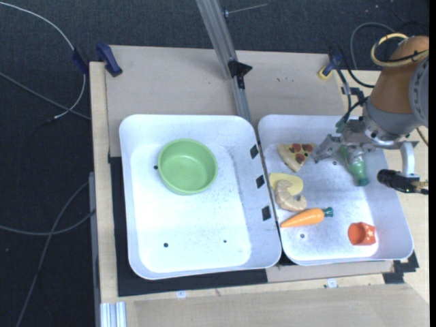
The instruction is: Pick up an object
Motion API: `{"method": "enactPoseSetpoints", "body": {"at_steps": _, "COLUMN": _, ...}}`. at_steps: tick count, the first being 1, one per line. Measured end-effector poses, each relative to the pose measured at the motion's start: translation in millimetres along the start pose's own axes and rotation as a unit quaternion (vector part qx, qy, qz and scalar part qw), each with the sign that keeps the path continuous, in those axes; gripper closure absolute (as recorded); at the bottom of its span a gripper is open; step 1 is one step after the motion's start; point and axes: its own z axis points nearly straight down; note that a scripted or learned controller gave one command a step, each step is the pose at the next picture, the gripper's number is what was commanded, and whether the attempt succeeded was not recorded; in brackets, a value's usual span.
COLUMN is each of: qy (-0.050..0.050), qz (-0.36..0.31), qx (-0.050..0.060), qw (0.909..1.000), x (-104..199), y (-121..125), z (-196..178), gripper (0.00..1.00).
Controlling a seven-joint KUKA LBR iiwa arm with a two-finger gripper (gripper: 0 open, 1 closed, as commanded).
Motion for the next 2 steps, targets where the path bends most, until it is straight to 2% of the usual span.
{"method": "enactPoseSetpoints", "body": {"at_steps": 1, "qy": -0.001, "qz": -0.001, "qx": -0.007, "qw": 1.0, "x": 0, "y": 4, "z": -19, "gripper": 1.0}}
{"method": "enactPoseSetpoints", "body": {"at_steps": 2, "qy": -0.003, "qz": -0.001, "qx": -0.011, "qw": 0.9999, "x": -7, "y": 10, "z": -71, "gripper": 1.0}}
